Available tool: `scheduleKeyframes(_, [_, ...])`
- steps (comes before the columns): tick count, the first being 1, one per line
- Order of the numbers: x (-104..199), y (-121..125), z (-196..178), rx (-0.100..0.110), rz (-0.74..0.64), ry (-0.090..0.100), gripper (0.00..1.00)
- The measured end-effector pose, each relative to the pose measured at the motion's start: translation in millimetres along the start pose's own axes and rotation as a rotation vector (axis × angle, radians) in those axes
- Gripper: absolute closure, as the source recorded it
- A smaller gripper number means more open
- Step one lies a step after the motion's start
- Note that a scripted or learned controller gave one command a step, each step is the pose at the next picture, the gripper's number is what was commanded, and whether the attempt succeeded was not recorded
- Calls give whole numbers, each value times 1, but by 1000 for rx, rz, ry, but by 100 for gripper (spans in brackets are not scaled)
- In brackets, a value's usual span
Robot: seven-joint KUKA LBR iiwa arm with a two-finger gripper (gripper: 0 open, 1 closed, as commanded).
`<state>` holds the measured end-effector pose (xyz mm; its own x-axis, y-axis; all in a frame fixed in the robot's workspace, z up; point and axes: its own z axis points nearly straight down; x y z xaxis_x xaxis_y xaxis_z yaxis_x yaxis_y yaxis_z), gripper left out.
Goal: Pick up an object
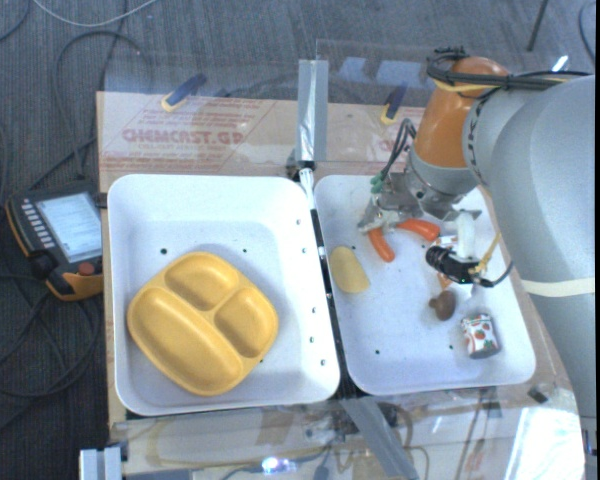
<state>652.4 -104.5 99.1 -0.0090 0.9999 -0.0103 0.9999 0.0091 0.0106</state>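
1. The arm (480,118) reaches in from the right, its jaws (380,218) low over the back of the right bin (500,368).
2. Whether the jaws are open or closed cannot be told.
3. An orange carrot-like piece (382,246) lies just below the jaws; a second orange piece (418,229) lies beside it.
4. A pale yellow object (349,270) rests near the right bin's left wall.
5. A small brown object (442,305) and a red-and-white packet (479,335) lie toward the front right.
6. A yellow divided tray (202,320) sits in the left bin (150,208).
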Motion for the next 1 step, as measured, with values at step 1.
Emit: scheduleKeyframes(1, [13, 9, -98, 14, 110, 6, 100])
